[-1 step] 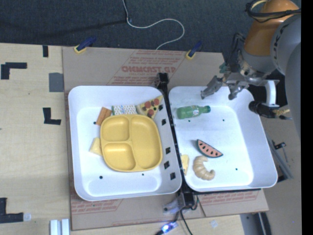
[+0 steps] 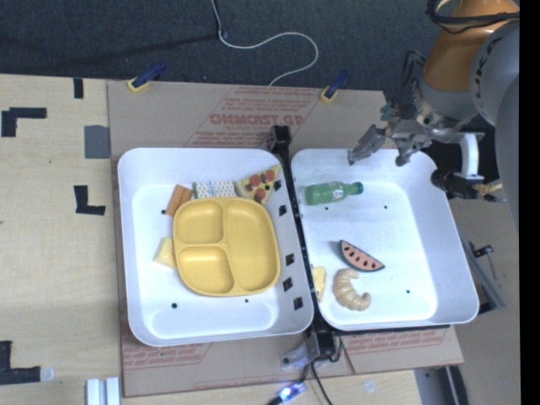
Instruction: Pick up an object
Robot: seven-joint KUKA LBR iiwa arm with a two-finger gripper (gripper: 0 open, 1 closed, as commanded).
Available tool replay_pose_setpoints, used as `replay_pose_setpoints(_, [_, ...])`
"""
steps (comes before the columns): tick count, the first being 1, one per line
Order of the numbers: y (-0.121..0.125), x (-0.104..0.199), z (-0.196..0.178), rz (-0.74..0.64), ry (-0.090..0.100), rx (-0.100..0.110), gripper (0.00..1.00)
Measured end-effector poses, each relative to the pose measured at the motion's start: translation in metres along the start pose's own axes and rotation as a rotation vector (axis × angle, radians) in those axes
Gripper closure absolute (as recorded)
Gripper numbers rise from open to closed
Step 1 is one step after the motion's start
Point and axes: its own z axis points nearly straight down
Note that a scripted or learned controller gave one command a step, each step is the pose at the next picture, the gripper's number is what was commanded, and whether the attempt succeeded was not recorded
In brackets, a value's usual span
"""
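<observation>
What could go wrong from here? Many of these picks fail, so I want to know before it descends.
The green bottle lies on its side and could roll away when the pincer comes down. It also sits close to the right bin's dividing wall, leaving little room on that side. The watermelon slice and croissant lie close together, so one may get nudged.

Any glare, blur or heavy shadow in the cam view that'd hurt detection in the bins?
Camera view: lighting is even, with no blown-out glare on the white bins. Shadows are soft and short under the green bottle, watermelon slice and croissant. The yellow plate is sharp. The gripper looks slightly soft; small items behind the plate are hard to resolve.
</observation>
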Motion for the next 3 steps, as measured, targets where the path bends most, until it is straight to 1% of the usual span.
replay_pose_setpoints(1, [-0.007, 0.004, 0.062, -0.001, -0.001, 0.004, 0.0])
replay_pose_setpoints(2, [-0.005, 0.01, 0.103, 0.001, -0.001, -0.005, 0.0])
replay_pose_setpoints(3, [0.003, 0.012, 0.113, -0.001, 0.002, -0.026, 0.0])
